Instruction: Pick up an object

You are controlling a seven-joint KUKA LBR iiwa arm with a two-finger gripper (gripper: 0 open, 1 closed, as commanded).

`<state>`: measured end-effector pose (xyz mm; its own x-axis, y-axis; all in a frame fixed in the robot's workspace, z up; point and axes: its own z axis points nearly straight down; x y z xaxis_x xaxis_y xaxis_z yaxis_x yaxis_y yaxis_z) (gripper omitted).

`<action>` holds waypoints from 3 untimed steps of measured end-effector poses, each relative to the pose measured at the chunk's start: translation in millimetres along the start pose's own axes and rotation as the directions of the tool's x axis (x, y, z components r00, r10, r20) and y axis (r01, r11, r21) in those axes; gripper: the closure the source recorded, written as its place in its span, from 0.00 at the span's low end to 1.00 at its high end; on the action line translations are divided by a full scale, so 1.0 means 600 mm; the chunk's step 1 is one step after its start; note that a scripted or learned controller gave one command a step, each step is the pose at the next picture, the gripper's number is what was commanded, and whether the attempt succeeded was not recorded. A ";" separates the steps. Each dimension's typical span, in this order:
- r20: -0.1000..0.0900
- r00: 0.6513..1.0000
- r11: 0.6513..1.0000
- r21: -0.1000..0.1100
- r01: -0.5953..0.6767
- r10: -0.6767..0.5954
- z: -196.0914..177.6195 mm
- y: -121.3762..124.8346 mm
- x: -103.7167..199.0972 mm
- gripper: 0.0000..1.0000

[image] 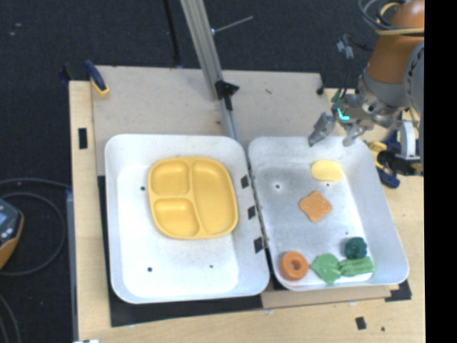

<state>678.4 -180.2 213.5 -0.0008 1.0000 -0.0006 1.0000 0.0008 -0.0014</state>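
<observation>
Hovering spread and bare, the pincer [333, 133] hangs just above the yellow object [326, 170] in the right bin [385, 213].

Wooden bench [143, 91] bears two white bins [128, 263] side by side

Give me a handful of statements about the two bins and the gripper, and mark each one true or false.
1. The yellow divided plate lies in the left bin. True.
2. The orange ring sits in the left bin. False: it is in the right bin, near corner.
3. The gripper holds the yellow piece. False: its open fingers hang above the bin's far edge, nothing between them.
4. The orange block lies between the yellow piece and the green items. True.
</observation>
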 end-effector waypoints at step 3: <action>0.002 1.000 1.000 -0.002 0.002 -0.002 0.153 0.001 -0.015 0.00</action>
<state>679.1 -189.4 121.7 -0.0033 1.0000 -0.0024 1.0000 0.0033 0.0004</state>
